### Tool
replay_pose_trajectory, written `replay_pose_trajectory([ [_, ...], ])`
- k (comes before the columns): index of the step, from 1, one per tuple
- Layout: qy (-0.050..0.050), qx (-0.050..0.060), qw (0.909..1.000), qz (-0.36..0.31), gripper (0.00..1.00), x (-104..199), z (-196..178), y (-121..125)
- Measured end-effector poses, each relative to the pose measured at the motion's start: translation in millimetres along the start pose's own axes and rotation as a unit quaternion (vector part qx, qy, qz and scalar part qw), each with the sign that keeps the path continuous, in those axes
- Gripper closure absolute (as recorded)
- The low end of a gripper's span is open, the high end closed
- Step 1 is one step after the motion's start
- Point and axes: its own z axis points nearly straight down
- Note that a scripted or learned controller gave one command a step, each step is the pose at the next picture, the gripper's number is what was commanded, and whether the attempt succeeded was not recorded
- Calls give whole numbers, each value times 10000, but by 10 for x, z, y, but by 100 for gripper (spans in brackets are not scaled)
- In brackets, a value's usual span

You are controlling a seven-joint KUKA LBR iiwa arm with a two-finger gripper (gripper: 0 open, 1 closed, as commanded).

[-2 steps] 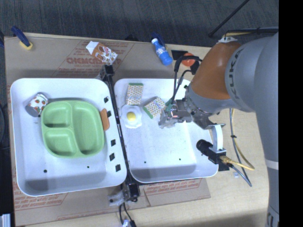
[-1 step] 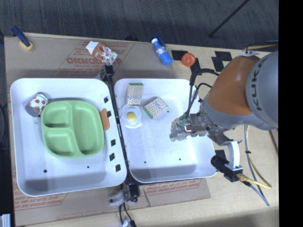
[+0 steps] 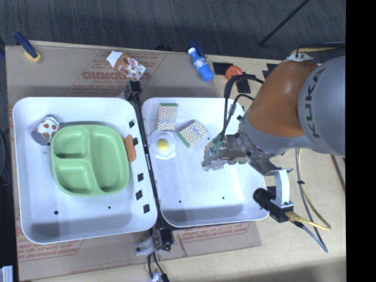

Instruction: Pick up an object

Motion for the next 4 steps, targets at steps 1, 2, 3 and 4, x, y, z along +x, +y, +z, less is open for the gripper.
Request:
replay_pose_trajectory([
  [1,-2,8,10000,7,100,-410,108,724],
  [2,-7,10,10000,-10,100,-434,382,990],
  [3,3,31,10000,0,100,-40,566,-20],
  [4,0,14,10000,12,100,-431,474,-16],
])
